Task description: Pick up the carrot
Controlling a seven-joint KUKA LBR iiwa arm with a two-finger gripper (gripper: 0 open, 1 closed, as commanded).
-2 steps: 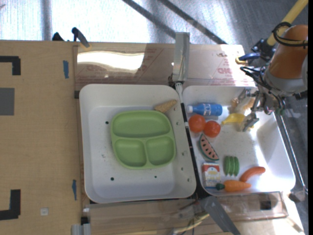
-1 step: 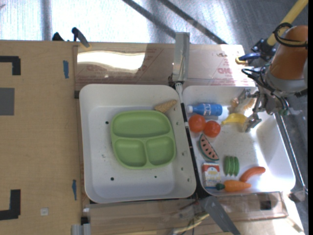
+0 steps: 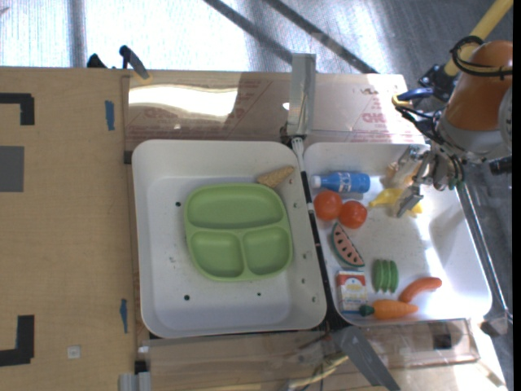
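The carrot (image 3: 392,308), orange with a green stub at its left end, lies flat along the front wall of the right bin (image 3: 456,243). My gripper (image 3: 404,188) hangs over the bin's back right part, far behind the carrot. It is open, with its fingers apart over a yellow toy (image 3: 389,197) and nothing held between them.
Also in the right bin are a blue bottle (image 3: 342,182), two red-orange balls (image 3: 340,210), a watermelon slice (image 3: 348,247), a green vegetable (image 3: 385,274), a red sausage-shaped piece (image 3: 420,288) just behind the carrot and a small box (image 3: 352,291) to its left. The left bin (image 3: 155,243) holds a green divided plate (image 3: 238,230).
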